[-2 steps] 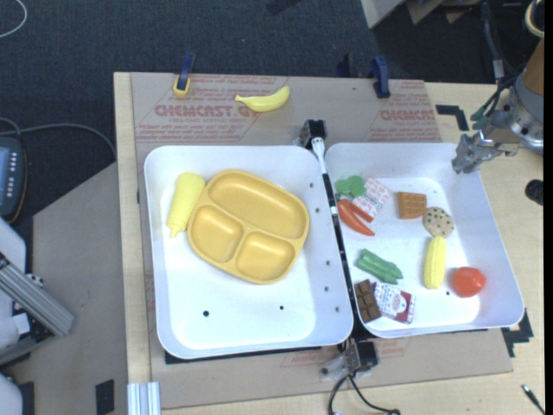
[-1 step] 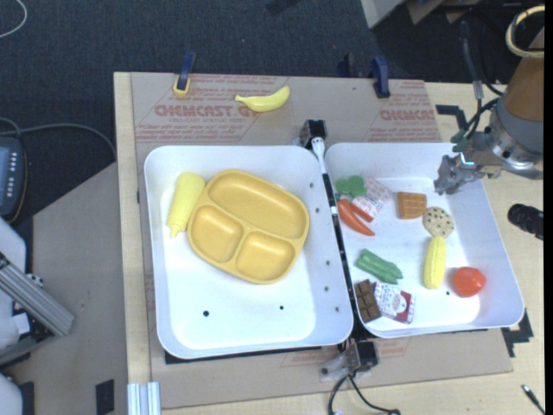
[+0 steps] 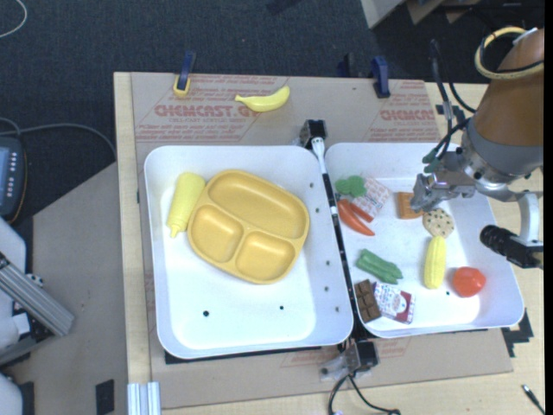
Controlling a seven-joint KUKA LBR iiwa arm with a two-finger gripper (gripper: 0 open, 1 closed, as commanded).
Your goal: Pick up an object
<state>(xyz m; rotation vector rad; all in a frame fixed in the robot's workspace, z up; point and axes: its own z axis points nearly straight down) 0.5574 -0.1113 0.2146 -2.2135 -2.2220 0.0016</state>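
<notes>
Arm (image 3: 510, 102) reaches in from the right over the right bin (image 3: 497, 314); gripper (image 3: 429, 194) sits low at the bin's upper middle, just above the cookie (image 3: 439, 222) and beside an orange block (image 3: 406, 205). Finger state cannot be told from this view, and nothing is visibly held. Right bin contents: corn (image 3: 434, 261) below the cookie, tomato (image 3: 467, 281) near it, carrot (image 3: 355, 216) and a green leaf (image 3: 350, 185) at left, green pepper (image 3: 378, 266), chocolate bar (image 3: 365, 300) touching a red-white packet (image 3: 396, 304). Left bin (image 3: 173, 318): yellow divided plate (image 3: 249, 225) with a yellow bottle (image 3: 183, 201) against its left edge. Banana (image 3: 264, 100) lies on the bench above the bins
</notes>
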